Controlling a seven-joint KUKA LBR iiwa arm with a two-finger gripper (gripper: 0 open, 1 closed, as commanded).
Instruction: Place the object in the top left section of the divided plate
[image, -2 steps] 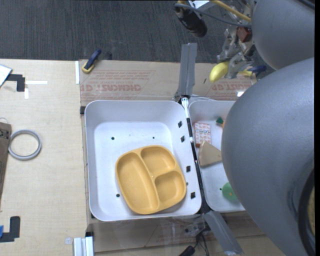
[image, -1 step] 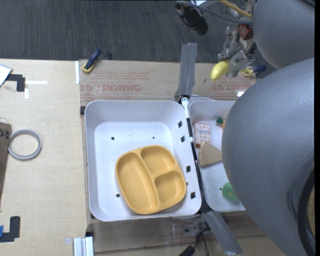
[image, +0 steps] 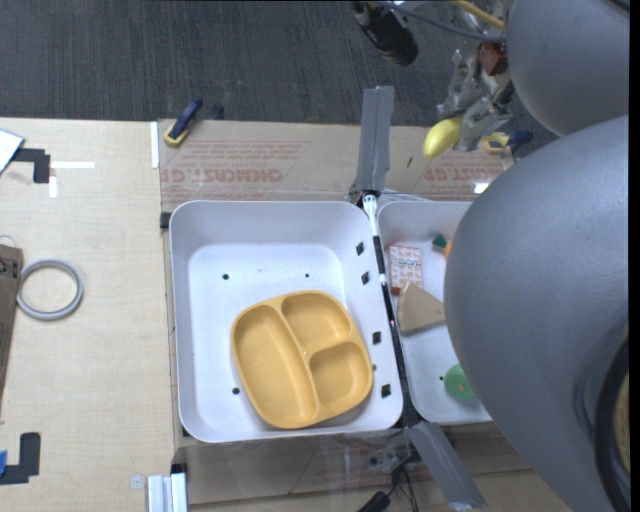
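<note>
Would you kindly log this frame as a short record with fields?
divided plate: yellow-orange, three sections, lying in the left bin
plate contents: nothing in any section
right bin: holds a red-printed packet, a tan wedge, a green item
claw: raised beyond the bins' far edge, a yellow object at its fingers; grip unclear
arm: covers much of the right bin

Arm (image: 545, 300) body covers most of right bin (image: 425, 395), cut off by right and bottom edges. Green object (image: 457, 383) at arm's left margin, partly hidden, identity unclear. Orange-green item (image: 440, 242) above it: mere sliver. Gripper (image: 470, 105) above arm, small and blurred; yellow object (image: 441, 137) beside it, contact undetermined.
</note>
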